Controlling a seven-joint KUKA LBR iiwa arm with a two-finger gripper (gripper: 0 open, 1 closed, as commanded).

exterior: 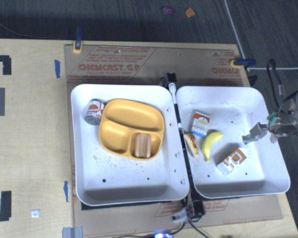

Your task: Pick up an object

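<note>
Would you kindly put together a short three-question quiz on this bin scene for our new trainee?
1. True or false: the banana lies in the left bin.
2. Multiple choice: what sits in one compartment of the yellow divided tray? A) a brown block, B) a carton, C) a can.
3. Fill in: the drink can rests against the tray's ____ side, as the camera sees it.

Key:
1. False; it lies in the right bin.
2. A, the brown block.
3. Left.

The claw hovers at the right bin's right edge, above the small cartons.
</note>
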